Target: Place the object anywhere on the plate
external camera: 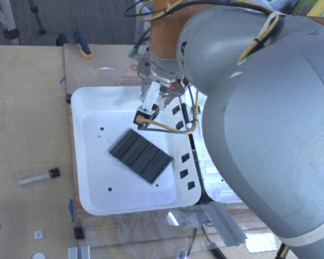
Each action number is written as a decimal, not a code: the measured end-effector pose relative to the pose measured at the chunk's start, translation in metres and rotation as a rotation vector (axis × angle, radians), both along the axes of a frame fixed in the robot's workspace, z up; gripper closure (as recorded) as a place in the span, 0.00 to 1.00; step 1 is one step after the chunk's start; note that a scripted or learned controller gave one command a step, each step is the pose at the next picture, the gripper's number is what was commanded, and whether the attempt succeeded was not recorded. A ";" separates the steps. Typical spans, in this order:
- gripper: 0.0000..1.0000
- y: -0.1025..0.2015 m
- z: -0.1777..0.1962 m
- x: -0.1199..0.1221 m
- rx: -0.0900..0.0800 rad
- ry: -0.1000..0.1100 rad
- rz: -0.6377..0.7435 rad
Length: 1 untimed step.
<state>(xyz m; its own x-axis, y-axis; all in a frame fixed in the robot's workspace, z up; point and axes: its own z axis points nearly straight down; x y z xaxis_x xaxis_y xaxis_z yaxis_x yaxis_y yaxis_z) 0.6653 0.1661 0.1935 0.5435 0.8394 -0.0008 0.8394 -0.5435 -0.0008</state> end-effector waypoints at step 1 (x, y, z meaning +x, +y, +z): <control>0.00 0.000 0.000 0.000 0.000 0.001 -0.001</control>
